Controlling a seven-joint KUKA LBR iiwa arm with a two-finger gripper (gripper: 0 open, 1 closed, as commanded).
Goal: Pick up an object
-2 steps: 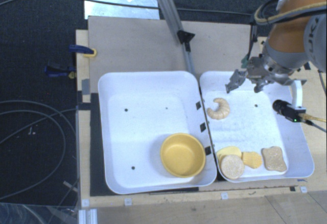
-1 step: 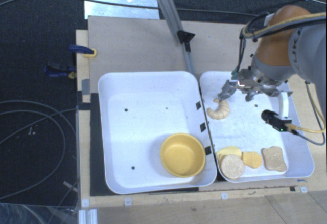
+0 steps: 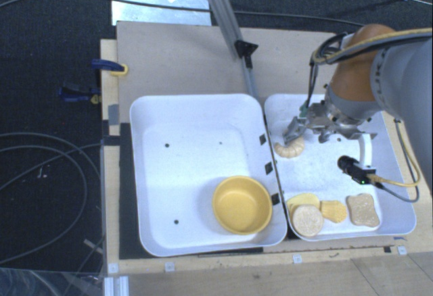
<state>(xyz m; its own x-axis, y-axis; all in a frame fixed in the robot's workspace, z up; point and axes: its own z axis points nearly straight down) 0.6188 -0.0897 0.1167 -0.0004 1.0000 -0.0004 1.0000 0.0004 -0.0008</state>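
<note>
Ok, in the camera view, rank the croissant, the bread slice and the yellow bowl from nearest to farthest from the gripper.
From the gripper:
1. croissant, just below it, right bin.
2. bread slice, right bin's near right corner.
3. yellow bowl, left bin, near edge.

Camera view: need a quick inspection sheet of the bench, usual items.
Surface: board bench bearing left bin and right bin, side by side.
Job's things: yellow bowl in left bin; croissant-like piece, round slice, chip-like piece and toast slice in right bin.
Clutter: nothing seen.
Grippers: tool low over right bin, just above the croissant-like piece; grasp not discernible.
Cables: loops on the floor at left; yellow cable along the arm.
Surroundings: dark carpet, clamps at bench edge, slanted metal pole.
</note>
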